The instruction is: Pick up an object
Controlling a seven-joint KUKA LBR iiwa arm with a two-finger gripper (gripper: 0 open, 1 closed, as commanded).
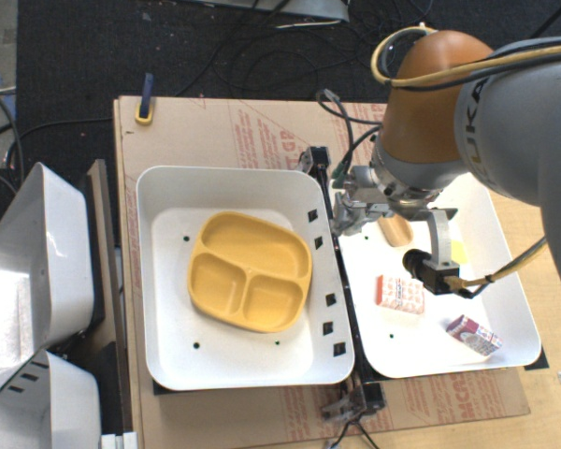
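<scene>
A yellow divided plate (250, 271) lies in the left bin (164, 344); the gripper (374, 206) hovers over the right bin (514, 330) above small packets.

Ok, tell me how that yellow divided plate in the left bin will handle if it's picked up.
The yellow divided plate looks like stiff moulded plastic, so probably rigid and light. It lies flat, unlikely to roll. Its wide, shallow form probably leaves just the rim to pinch, and the glossy surface may slip.

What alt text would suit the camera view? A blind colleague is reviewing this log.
A grey robot arm with an orange band reaches from the right, its hand low over the right white bin, which holds a small red-and-white box, a small packet and a tan object. The left white bin holds a yellow divided plate.
</scene>
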